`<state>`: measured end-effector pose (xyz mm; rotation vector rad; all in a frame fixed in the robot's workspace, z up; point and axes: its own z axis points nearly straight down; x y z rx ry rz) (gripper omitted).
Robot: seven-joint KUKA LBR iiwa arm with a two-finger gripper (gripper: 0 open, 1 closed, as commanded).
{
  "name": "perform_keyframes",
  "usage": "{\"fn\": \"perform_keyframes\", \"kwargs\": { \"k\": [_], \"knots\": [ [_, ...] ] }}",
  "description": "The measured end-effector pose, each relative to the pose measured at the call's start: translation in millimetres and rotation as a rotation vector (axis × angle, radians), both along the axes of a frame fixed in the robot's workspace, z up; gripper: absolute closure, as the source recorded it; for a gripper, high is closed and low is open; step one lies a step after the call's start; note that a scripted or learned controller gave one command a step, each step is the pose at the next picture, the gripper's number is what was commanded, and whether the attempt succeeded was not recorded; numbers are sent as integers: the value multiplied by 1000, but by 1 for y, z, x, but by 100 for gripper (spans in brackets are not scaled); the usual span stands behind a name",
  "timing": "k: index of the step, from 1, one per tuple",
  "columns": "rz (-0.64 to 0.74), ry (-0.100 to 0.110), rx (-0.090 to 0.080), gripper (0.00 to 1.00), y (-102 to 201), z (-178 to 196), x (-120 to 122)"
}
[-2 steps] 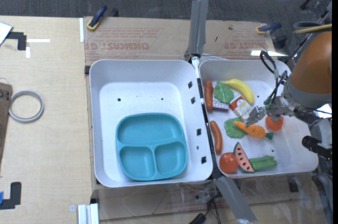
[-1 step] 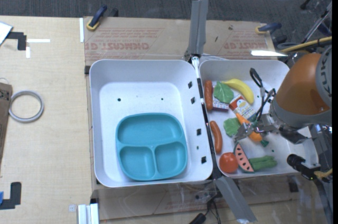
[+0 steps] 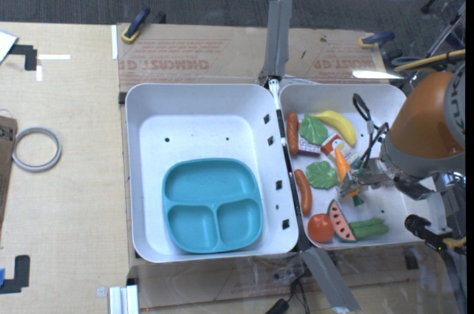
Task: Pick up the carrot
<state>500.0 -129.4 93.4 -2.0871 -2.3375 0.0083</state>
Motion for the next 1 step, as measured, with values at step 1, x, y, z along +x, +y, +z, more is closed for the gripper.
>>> {"fn": "perform_keyframes", "kwargs": {
  "k": [1],
  "knots": [
    [-1,-2,-3,100,61,94,55]
  ]
}}
